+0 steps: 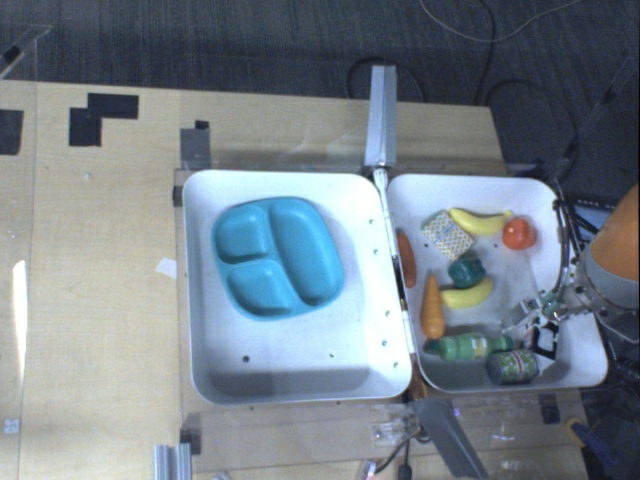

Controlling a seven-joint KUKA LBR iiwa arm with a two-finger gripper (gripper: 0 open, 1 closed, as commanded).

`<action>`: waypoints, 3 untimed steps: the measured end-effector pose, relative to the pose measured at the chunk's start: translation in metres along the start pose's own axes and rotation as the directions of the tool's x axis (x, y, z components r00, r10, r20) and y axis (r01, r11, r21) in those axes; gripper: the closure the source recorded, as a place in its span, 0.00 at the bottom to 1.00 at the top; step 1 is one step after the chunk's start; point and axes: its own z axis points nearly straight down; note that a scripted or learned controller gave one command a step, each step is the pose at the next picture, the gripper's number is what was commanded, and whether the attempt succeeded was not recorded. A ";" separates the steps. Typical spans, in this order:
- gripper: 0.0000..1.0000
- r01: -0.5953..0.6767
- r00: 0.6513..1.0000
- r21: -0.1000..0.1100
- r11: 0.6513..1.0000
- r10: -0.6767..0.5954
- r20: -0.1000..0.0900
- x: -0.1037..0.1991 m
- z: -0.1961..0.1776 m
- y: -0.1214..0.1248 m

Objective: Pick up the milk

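A robot lab: wooden bench (90, 268), loose cables (480, 18), two white bins (300, 383).

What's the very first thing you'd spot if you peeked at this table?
The big blue divided plate in the left bin stands out first. Next comes the jumble of toy food in the right bin: two yellow bananas, an orange carrot and a green bottle. The robot's pincer reaches in at that bin's right edge.

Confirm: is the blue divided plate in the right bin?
No, the blue divided plate lies in the left bin, apart from the food items.
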 end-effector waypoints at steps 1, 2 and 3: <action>0.00 0.070 0.998 -0.001 0.998 -0.070 0.001 0.000 0.006 0.000; 1.00 0.070 0.997 -0.012 0.997 -0.070 0.010 -0.001 -0.007 0.005; 1.00 0.142 0.990 0.000 0.990 -0.142 -0.001 0.059 -0.088 0.018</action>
